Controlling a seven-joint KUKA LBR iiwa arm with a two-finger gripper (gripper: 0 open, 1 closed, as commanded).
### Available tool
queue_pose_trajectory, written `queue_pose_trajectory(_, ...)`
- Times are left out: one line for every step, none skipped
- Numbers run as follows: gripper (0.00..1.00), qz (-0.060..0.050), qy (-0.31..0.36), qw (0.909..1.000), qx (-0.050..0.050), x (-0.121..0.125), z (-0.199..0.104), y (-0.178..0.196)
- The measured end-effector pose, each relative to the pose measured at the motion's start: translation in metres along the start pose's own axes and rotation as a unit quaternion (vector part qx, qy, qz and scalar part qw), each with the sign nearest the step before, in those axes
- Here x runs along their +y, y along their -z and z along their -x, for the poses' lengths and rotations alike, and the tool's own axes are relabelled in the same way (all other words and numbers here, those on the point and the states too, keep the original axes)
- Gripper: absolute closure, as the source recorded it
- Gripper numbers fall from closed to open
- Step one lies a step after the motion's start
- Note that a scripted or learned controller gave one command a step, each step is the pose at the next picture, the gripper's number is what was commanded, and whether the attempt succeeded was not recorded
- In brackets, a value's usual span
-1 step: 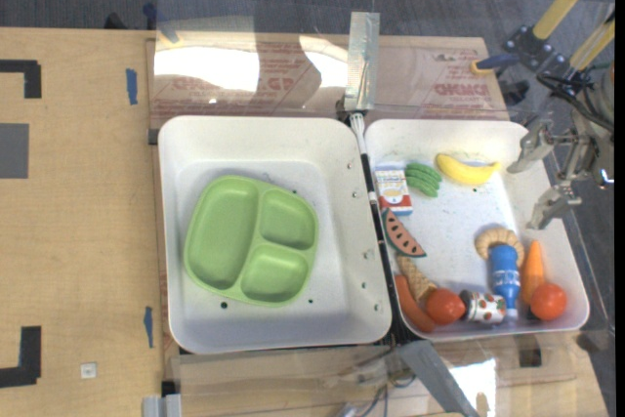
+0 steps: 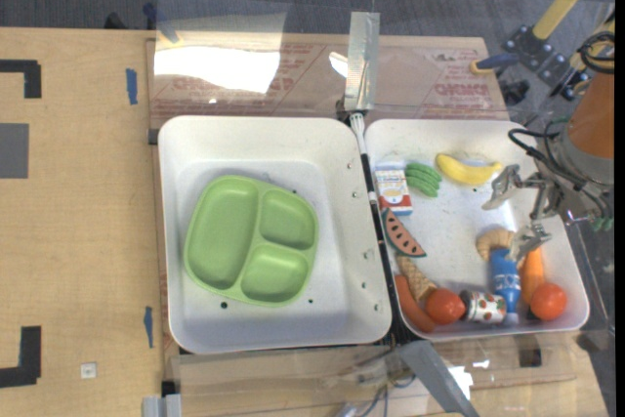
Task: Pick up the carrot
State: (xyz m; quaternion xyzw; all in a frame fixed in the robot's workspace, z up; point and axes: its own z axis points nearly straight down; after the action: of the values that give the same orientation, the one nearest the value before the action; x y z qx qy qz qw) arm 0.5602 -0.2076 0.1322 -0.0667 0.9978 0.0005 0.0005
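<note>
A green plate [image 2: 252, 239] with three smooth dips is sitting in the left bin [image 2: 195, 151]. In the right bin [image 2: 449, 137], the little toys are lying close together. The carrot [image 2: 532, 273] is a long orange shape near the right wall, by the blue bottle [image 2: 504, 274]. The gripper [image 2: 521, 207] is hanging over it with shiny fingers spread and holding nothing. I think it is reaching now. Next it needs to go down and pinch.

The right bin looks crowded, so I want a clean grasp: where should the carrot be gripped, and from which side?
Probably the carrot's upper half, from above, near where the gripper hangs. It lies lengthwise toward the bin's near edge. The blue bottle crowds its left and a tomato sits at its lower end, so low grips risk contact.
</note>
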Motion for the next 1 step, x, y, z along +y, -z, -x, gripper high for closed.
queue_pose_trajectory(0.00, -0.003, -0.028, 0.9996, -0.006, -0.0169, 0.0070, -0.0431)
